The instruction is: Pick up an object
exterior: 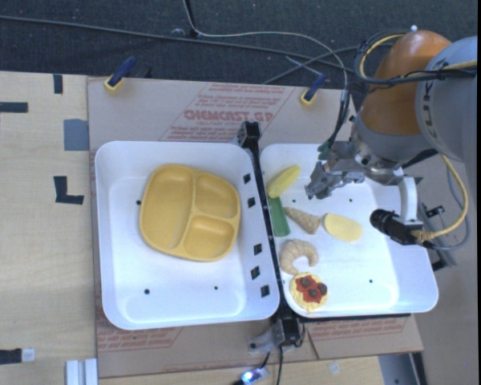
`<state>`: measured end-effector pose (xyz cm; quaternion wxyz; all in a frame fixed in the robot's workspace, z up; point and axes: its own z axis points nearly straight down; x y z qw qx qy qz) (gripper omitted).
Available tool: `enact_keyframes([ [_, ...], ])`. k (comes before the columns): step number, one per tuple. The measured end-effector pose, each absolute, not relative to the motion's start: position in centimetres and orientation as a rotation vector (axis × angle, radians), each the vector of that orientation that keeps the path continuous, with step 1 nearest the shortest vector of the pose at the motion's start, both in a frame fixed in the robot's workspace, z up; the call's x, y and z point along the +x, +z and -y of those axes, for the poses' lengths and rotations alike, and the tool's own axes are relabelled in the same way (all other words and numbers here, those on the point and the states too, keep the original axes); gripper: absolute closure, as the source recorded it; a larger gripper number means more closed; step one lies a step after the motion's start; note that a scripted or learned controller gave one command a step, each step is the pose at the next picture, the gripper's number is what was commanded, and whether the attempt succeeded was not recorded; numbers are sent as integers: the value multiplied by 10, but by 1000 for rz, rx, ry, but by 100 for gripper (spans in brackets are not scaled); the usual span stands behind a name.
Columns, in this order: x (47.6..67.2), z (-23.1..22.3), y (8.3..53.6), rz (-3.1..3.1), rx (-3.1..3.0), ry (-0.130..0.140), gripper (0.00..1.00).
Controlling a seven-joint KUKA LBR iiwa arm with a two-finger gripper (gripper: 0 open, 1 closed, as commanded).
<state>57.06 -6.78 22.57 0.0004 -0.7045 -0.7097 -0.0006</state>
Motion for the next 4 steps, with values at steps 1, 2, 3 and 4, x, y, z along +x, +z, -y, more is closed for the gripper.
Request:
enact_keyframes([
  [1, 590, 15, 235, 2228, -2214, -1, 100],
  [2, 615, -40, 223, 2228, -2215, 1, 100],
  [3, 642, -87, 214, 2227, -2215, 1, 100],
  [4, 641, -84, 215, 2224, -2220, 3, 0],
])
